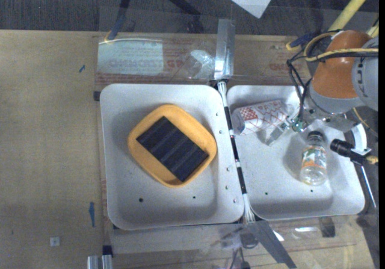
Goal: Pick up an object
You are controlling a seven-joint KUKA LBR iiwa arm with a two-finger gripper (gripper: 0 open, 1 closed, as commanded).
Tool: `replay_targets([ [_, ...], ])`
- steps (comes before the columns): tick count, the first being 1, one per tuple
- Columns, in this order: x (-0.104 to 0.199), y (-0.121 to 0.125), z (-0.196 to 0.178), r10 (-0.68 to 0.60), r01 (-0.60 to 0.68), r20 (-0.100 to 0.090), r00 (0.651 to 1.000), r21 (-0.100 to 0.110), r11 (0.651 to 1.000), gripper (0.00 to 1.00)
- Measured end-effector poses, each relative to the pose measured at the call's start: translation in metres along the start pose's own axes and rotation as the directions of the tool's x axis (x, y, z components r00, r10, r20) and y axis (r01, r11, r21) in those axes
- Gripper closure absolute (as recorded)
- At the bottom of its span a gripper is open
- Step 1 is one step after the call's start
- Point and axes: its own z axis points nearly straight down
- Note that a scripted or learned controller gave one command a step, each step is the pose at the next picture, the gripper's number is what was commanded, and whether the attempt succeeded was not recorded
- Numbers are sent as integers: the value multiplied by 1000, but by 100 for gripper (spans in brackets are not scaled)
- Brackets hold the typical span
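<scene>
In the right bin [289,201] a red-and-white patterned paper cup [255,116] lies on its side near the back left. A small clear plastic bottle [313,162] lies toward the bin's right side. My gripper [278,132] is low in this bin, just right of the cup's end and left of the bottle's cap. The grey arm with its orange band [334,75] reaches in from the right above it. The left bin [114,201] holds a yellow-orange rounded square object with a dark ribbed panel on top [171,144].
A low divider [231,147] runs between the two bins. Behind them lie a clear plastic wrapper and a label [132,57] on the bench. Cables [301,51] hang near the arm at the back right.
</scene>
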Motion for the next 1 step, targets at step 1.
replay_targets([
  [1, -19, 32, 3, 25, -23, -34, 999, 65, 998, 0],
])
